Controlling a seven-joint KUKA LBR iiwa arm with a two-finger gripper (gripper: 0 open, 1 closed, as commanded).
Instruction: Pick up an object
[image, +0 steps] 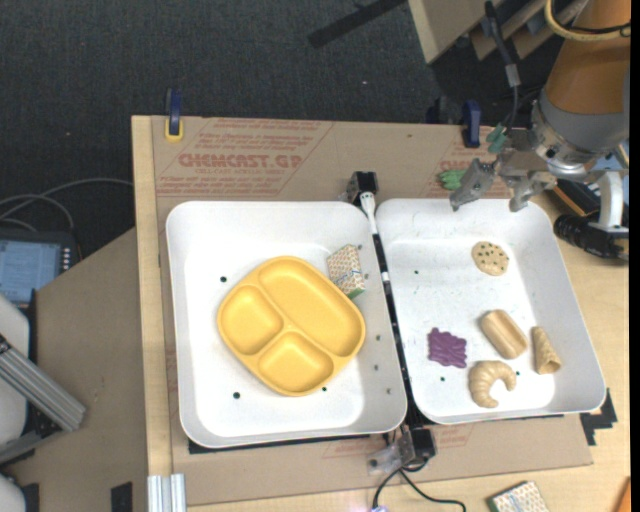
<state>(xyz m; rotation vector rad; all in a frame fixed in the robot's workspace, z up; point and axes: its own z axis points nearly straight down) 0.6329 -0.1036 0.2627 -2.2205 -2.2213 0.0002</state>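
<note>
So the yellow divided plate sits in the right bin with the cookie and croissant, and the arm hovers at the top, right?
Not quite. The camera view shows the yellow divided plate in the left bin, apart from the cookie and croissant in the right bin. The gripper does hover at the top.

Bench on dark carpet, lit evenly from above.

Brown cardboard sheet (250, 160) with faint red lettering covers the bench top; blue clamp (175, 115) at its upper left corner, another (471, 124) at upper right. Dark carpet floor (150, 50) fills the upper left of the frame, with a grey cable (60, 195) at left. Aluminium rail (35, 385) at lower left.
</note>
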